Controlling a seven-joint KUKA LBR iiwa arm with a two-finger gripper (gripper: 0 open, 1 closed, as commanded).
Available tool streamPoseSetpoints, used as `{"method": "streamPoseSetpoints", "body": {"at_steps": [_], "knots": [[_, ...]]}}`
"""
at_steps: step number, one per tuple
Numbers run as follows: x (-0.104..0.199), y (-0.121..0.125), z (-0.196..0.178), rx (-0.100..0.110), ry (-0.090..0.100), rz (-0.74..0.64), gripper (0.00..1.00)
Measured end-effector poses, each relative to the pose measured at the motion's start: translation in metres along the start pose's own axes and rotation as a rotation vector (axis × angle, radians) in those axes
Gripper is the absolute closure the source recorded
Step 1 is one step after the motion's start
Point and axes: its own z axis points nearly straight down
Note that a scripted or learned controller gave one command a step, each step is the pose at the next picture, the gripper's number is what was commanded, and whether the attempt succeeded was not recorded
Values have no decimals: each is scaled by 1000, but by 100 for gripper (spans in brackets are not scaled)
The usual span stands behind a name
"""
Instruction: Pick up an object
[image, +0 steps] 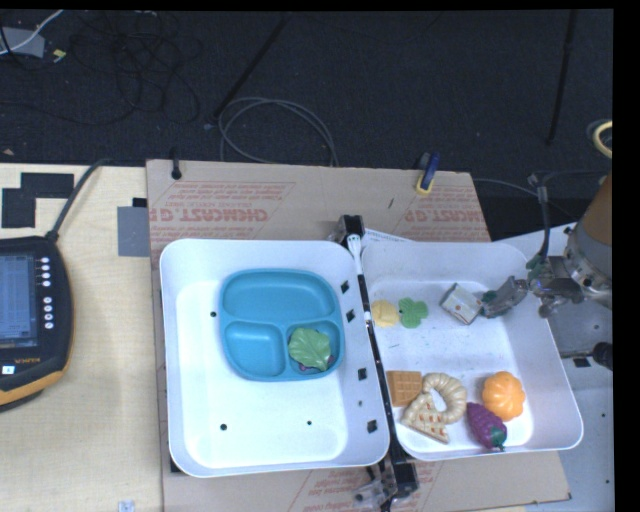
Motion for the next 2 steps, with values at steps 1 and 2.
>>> {"method": "streamPoseSetpoints", "body": {"at_steps": [1, 2], "knots": [[2, -89, 116, 11, 6, 7, 0], [0, -86, 103, 9, 6, 10, 100]]}}
